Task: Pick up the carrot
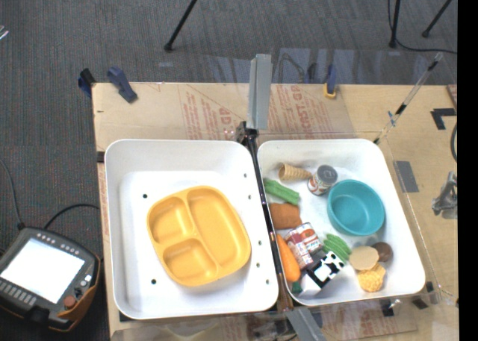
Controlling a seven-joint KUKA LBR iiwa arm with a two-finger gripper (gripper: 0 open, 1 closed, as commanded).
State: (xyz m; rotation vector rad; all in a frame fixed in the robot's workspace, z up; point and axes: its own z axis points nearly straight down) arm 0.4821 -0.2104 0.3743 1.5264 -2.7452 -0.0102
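As I watch from beside the counter [179,112], carrot's place: the carrot [287,256] lies in the right bin [399,216], hard against its left wall and near the front corner.
Carrot's axis: it runs almost front to back, leaning slightly, with the blunt orange end toward the back and the green top toward the front.
Carrot's look: smooth, bright orange and tapered, with a small green tuft (a toy, I'd judge, like the rest).
Neighbours: a brown bread-like piece [284,215] sits just behind it, a red-and-white can [302,242] presses along its right side, and a black-and-white carton [327,268] lies near its front end.
Farther off: the teal bowl [356,207] sits well apart to the right, and the yellow tray [198,235] is in the left bin [119,183].
Claw: a small grey shape [447,196] at the counter's right edge may be it; released or clenched, I cannot tell.
Direction of reach: from that edge the carrot lies across the whole right bin, leftward and a little toward the front.
What the move turns on: my guess is closing across the carrot's narrow width, though wall and can leave little room.
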